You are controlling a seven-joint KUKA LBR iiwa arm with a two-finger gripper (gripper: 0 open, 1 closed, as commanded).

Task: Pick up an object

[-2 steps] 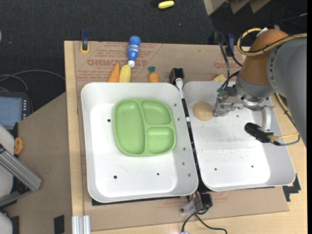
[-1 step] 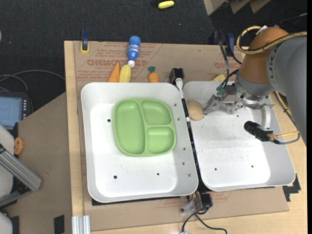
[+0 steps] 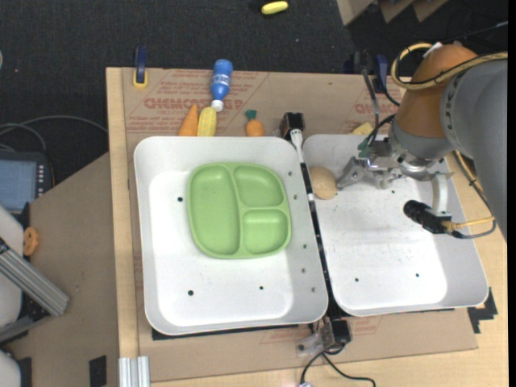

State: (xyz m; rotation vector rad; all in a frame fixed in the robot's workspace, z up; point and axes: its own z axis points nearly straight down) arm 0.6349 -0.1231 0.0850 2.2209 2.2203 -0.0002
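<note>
- The grey arm with its orange band point(image 3: 427, 103) enters from 3 o'clock and bends down over the far part of the right-hand shallow white bin point(image 3: 403, 280).
- The metal two-finger gripper point(image 3: 363, 172) sits low over that bin's 11 o'clock corner, pointing toward 9 o'clock; whether it is wide or narrow cannot be told, since the tip is small and cluttered at this slant.
- A small round tan object, something like a potato or bread roll point(image 3: 322, 184), lies at the right bin's 10 o'clock edge, against the seam between the two bins. It is just beside the gripper, at its 9 o'clock side, and looks apart from it, with nothing seen clamped.
- A black cable with a dark connector point(image 3: 427, 216) hangs off the wrist over the right bin's 3 o'clock side.
- The left-hand shallow white bin point(image 3: 169, 272) holds a pale green plastic plate with three compartments point(image 3: 238, 210), lying flat near the bin's centre, shifted toward 12 o'clock.
- On the brown cardboard-covered surface point(image 3: 129, 216), past the left bin's 12 o'clock rim, lie a small blue-and-white bottle point(image 3: 221, 82), a yellow toy corn cob point(image 3: 207, 121), an orange carrot-shaped toy point(image 3: 189, 122) touching the cob, and a smaller orange toy with a green top point(image 3: 254, 125).
- A yellow oblong item point(image 3: 275, 7) rests on the dark floor well beyond the surface at 12 o'clock.
</note>
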